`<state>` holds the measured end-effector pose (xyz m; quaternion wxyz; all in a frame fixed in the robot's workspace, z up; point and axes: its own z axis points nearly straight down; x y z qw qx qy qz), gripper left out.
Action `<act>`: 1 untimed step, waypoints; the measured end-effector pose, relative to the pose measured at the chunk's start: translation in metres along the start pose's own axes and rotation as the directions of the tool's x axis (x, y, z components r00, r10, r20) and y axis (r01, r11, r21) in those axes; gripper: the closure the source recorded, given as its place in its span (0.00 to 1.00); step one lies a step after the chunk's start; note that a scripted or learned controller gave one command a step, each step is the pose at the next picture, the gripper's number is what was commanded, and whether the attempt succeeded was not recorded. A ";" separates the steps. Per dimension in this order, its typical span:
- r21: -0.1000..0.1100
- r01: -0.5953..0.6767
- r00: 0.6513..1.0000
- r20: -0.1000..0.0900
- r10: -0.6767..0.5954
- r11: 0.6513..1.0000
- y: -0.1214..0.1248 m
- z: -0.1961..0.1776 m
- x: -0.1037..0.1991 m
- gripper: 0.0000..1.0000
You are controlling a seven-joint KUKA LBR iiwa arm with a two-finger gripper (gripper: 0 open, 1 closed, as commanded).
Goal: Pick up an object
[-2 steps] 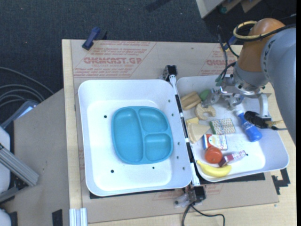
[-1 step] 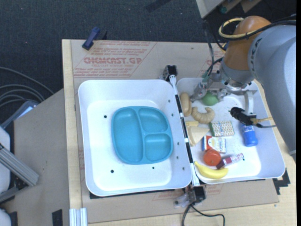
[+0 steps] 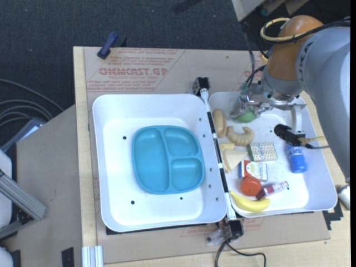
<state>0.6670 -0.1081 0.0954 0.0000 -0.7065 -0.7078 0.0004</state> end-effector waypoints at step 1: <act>-0.004 0.000 1.000 -0.001 0.000 1.000 0.000 -0.140 0.063 1.00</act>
